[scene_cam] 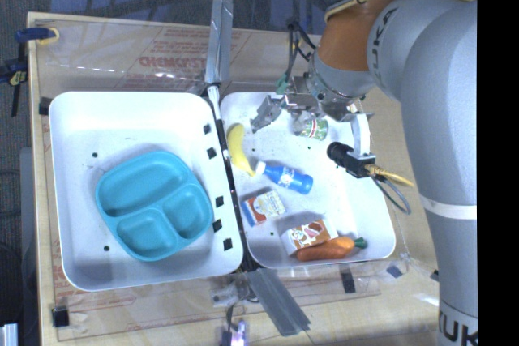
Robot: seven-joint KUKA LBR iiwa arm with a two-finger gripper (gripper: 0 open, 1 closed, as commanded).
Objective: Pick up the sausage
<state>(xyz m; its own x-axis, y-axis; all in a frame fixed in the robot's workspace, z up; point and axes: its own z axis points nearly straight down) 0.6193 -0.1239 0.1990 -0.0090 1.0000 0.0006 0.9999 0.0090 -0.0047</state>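
Your end effector [302, 111] is hovering over the right white bin's [381, 215] far end; you cannot tell its state. No sausage is identifiable. Nearer you from it are lying a yellow banana [236, 147] and a blue plastic bottle [286, 177].
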